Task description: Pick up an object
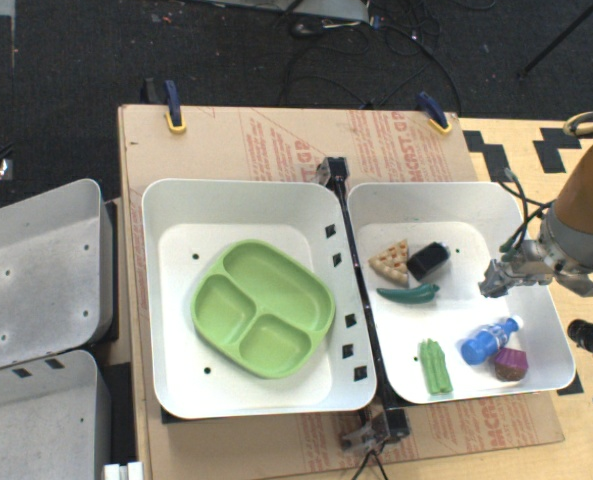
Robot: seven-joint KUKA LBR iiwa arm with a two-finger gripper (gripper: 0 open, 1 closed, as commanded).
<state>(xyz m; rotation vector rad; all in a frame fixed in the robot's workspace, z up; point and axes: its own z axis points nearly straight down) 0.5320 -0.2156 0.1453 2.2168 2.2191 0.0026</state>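
Bench with two white bins on a cardboard sheet

The cardboard sheet [276, 138] covers the bench, held by two clamps, the left clamp [174, 108] and the right clamp [434, 111], at its far edge. On it, the left bin [166, 298] touches the right bin [536, 368] along their shared middle edge, both nearer than the clamps.

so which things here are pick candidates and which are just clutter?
Pick candidates, right bin:
pizza slice, black block, green pepper, green stalks, blue bottle, purple piece; pincer beside them.

Lying about:
green divided plate in left bin, clamps, cables.
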